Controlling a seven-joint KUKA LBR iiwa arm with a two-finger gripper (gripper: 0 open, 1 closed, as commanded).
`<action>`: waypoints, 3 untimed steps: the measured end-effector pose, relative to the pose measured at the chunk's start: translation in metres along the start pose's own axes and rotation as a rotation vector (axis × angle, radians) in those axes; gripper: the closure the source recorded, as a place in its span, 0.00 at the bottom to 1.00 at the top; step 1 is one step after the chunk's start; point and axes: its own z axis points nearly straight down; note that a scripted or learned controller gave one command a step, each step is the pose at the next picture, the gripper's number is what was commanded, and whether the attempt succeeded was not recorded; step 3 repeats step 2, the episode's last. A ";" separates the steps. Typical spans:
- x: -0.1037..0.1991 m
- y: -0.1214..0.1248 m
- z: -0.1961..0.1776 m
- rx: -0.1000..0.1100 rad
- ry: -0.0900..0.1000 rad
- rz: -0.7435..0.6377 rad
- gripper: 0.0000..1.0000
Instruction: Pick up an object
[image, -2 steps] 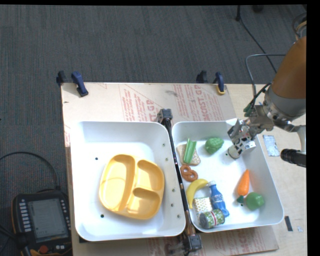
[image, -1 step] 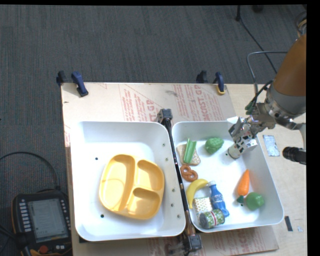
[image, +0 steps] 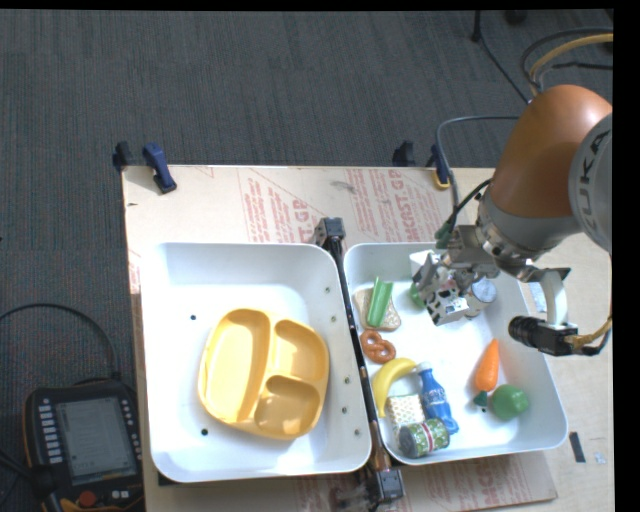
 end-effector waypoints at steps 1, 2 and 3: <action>0.000 0.000 -0.010 0.001 0.000 -0.003 1.00; 0.000 0.001 -0.019 0.002 0.001 -0.007 1.00; 0.000 0.001 -0.019 0.002 0.001 -0.007 1.00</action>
